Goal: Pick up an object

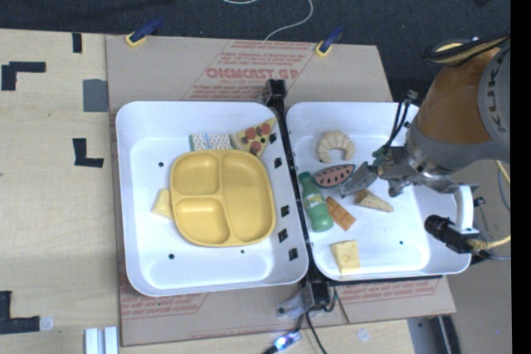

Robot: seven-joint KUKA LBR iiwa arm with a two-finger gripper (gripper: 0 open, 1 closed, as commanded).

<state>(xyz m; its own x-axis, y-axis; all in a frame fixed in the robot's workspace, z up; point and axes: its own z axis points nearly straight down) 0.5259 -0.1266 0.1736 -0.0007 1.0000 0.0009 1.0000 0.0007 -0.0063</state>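
Two white bins [133, 178], one yellow divided plate [222, 196] at nine o'clock, one croissant [335, 146], one green bottle [314, 201], one watermelon slice [334, 176], one cheese block [346, 254] at five o'clock

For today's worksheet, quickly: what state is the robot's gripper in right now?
Gripper: low in the right bin beside the watermelon slice; whether it grips anything cannot be told.

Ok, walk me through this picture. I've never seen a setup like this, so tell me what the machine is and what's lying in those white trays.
One camera looks down at a slant on a bench. The grey and orange machine at the right is a robot arm; its gripper hangs low over the right bin. That bin holds toy food: a croissant, a watermelon slice, a green bottle, an orange piece, a pale wedge and a cheese block. The left bin holds a yellow divided plate over a few small items. Nothing is clearly held.
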